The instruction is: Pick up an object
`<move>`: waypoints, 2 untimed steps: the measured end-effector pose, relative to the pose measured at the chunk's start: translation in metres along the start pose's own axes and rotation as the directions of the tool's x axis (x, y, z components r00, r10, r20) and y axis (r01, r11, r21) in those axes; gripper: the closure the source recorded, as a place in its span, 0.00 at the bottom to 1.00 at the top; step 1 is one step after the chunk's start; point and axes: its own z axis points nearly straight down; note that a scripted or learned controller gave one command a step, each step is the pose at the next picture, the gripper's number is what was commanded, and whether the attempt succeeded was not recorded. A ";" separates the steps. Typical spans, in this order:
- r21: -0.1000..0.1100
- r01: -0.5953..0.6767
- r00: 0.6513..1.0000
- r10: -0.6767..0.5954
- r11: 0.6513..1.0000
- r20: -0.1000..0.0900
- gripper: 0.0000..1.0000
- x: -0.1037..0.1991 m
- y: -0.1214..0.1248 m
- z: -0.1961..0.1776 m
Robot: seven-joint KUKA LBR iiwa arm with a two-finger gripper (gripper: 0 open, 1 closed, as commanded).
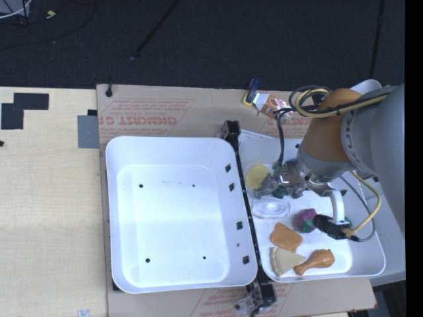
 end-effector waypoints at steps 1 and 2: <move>-0.005 0.000 1.000 0.000 1.000 0.002 0.00 0.024 0.042 -0.004; 0.000 -0.002 1.000 0.002 1.000 0.001 1.00 0.022 0.039 -0.013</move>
